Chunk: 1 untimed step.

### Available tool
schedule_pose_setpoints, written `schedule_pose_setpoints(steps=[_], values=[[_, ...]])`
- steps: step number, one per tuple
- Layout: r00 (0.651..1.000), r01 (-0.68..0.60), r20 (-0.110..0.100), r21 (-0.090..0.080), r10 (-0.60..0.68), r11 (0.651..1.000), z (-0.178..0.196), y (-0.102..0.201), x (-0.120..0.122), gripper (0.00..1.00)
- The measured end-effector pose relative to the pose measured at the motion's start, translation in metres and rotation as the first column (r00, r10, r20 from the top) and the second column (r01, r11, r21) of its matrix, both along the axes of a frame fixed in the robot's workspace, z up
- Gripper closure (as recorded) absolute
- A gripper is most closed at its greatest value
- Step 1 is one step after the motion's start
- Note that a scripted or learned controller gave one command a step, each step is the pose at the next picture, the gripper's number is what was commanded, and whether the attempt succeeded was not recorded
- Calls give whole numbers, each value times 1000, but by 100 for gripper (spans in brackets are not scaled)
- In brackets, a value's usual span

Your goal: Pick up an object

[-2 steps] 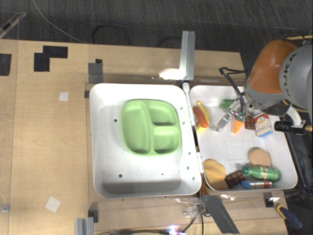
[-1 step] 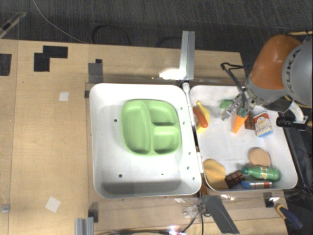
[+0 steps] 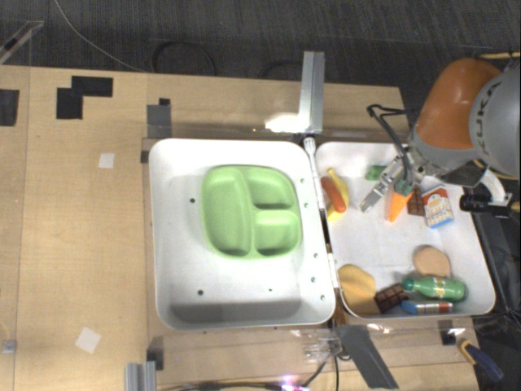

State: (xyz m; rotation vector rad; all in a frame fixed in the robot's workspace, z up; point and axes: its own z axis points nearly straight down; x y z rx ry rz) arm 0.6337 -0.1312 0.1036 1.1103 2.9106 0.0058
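- Gripper (image 3: 389,187) sits low in the right bin (image 3: 480,243), just left of the carrot (image 3: 396,205).
- Fingers: spread apart, nothing between them, by my reading.
- Carrot lies in the bin's upper half, just left of a small carton (image 3: 438,208) and right of the hot dog (image 3: 334,192).
- Long axis approx. top-to-bottom w/ slight lean; narrow end points down-left.
- Advice: shift right, centre over carrot mid-length, close across the short axis; keep clear of carton.
- Green tray (image 3: 248,211) in the left bin (image 3: 175,243) not involved.
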Motion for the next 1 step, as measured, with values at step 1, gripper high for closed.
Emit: schedule_pose_setpoints(steps=[1], values=[[1000,13,-17,4,-13,1000,-16,-20,5,0]])
